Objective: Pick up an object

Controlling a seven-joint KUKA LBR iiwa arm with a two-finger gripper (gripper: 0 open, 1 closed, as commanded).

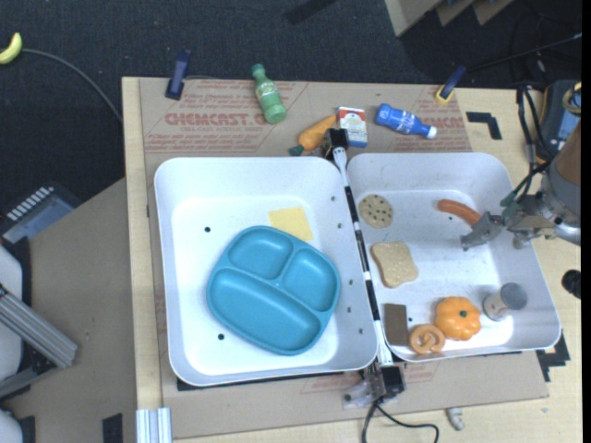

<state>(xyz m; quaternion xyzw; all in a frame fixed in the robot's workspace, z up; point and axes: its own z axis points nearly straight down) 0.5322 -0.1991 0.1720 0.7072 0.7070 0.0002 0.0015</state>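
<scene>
Gripper (482, 234) open and empty just below the sausage (459, 211); descending there likely nudges it aside and closes on nothing.

A green plastic bottle (270, 94), a blue plastic bottle (404, 121), a small red-and-white carton (352, 125) and an orange carrot-shaped toy (318, 133) are lying on the brown cardboard sheet (222, 118) beyond the bins' far edge; blue clamps (177, 75) are gripping its far corners.

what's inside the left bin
A blue divided plate lies in the left bin, with a yellow cheese slice beside its far edge. Whatever is beneath the plate is covered.
</scene>
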